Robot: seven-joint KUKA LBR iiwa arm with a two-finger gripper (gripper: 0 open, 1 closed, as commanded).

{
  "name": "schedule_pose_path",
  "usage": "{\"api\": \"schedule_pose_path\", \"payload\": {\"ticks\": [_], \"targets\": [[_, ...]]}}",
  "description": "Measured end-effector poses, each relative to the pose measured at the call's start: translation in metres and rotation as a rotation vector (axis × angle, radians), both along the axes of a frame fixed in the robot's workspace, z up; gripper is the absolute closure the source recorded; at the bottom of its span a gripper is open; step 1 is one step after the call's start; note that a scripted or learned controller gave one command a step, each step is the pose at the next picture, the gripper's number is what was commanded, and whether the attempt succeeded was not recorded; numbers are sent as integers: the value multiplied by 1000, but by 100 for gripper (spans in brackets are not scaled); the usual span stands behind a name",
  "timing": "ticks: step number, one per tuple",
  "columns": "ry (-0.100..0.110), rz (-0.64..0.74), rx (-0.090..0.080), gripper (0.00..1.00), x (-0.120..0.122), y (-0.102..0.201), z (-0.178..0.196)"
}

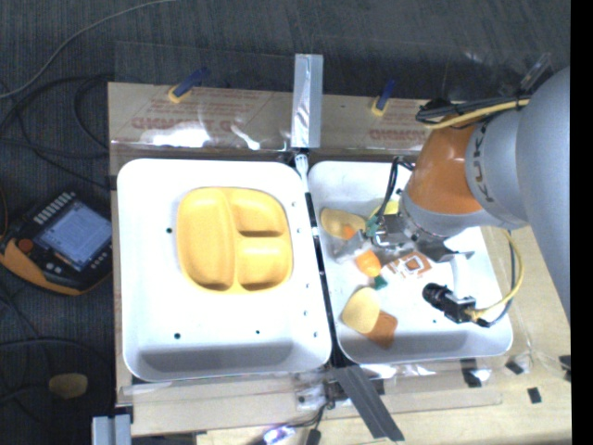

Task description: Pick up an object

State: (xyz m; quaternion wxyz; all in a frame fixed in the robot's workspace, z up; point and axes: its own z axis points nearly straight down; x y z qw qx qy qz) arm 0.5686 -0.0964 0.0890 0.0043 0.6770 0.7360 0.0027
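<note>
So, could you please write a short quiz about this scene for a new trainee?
1. True or false: the yellow tray lies in the left bin.
2. Which bin is the end effector over? A) left B) right
3. Fill in: the tray has ___ compartments.

Key: 1 true. 2 B, the right bin, near the small orange piece. 3 three.
</note>
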Motion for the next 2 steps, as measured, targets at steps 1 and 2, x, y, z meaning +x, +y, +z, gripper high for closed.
{"api": "schedule_pose_path", "payload": {"ticks": [1, 2], "targets": [[-2, 0, 0, 100, 1, 0, 10], [13, -119, 1, 100, 5, 54, 121]]}}
